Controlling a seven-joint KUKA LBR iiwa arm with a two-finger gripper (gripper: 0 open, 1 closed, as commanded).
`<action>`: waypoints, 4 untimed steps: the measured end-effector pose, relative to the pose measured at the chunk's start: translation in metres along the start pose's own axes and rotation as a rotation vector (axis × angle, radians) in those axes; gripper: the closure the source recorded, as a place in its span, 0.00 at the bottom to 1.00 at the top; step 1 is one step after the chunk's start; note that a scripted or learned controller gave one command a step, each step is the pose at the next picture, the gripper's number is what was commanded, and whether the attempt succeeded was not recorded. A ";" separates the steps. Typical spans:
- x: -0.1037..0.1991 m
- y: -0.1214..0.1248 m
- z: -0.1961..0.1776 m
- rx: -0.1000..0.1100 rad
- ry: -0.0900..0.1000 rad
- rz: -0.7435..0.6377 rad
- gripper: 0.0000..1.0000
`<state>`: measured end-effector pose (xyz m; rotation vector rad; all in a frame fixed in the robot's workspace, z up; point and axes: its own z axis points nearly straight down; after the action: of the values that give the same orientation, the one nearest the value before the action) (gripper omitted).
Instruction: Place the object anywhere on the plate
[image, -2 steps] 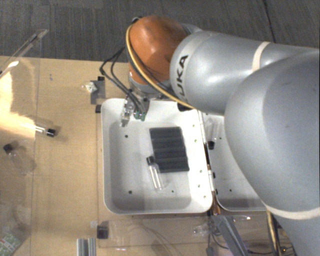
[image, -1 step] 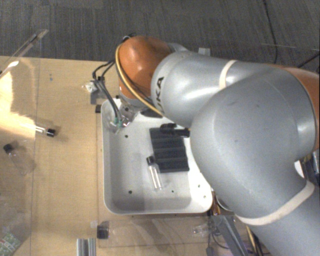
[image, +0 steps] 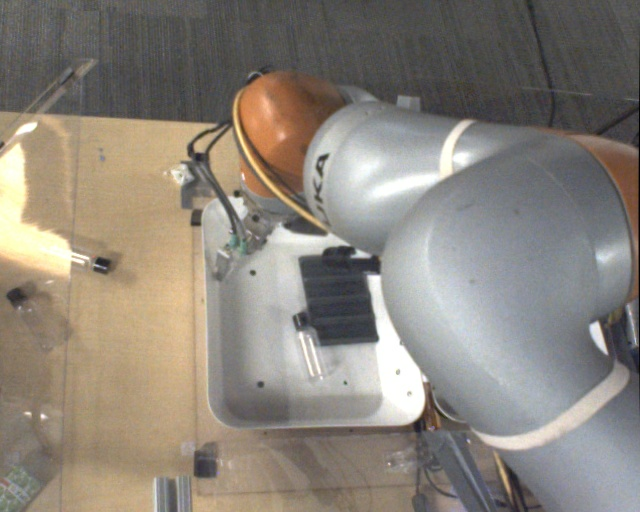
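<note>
A white bin (image: 240, 400) lies in the middle of the camera view. In it rests a flat black ribbed piece (image: 338, 298), with a small clear vial (image: 311, 352) with a dark cap lying at its lower left corner. My gripper (image: 228, 252) hangs over the bin's upper left corner, apart from both, under the orange wrist band (image: 285, 120). The big grey arm hides the bin's right side and whatever is beyond it.
On the wooden bench left of the bin lie a clear vial with a black cap (image: 92, 263) and another clear piece (image: 22, 300). A small black block (image: 205, 463) and a metal piece (image: 172, 492) sit below the bin's front edge.
</note>
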<state>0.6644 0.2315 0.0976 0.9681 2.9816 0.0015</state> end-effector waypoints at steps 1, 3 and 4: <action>0.003 0.001 0.009 -0.001 0.002 -0.266 0.00; 0.010 0.001 -0.007 -0.020 -0.013 -0.609 1.00; 0.019 -0.008 -0.044 -0.008 -0.003 -0.943 1.00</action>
<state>0.6435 0.2362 0.1419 -0.4904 3.0916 0.0069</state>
